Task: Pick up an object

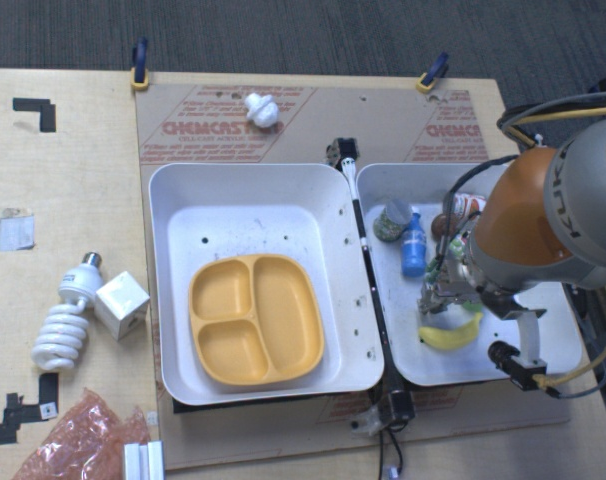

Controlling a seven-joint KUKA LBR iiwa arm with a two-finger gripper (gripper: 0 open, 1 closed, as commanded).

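The gripper [445,303] hangs low in the right bin [543,353], just above a yellow banana [451,336] lying near the bin's front wall. Whether it is spread or closed cannot be told; the wrist hides it. A blue bottle [414,246] and what may be a grey-green lump [390,224] lie behind. The left bin [183,218] holds 1 yellow divided tray [255,318].

Bins [173,268] – glossy white plastic; tray [255,318] – smooth yellow plastic.
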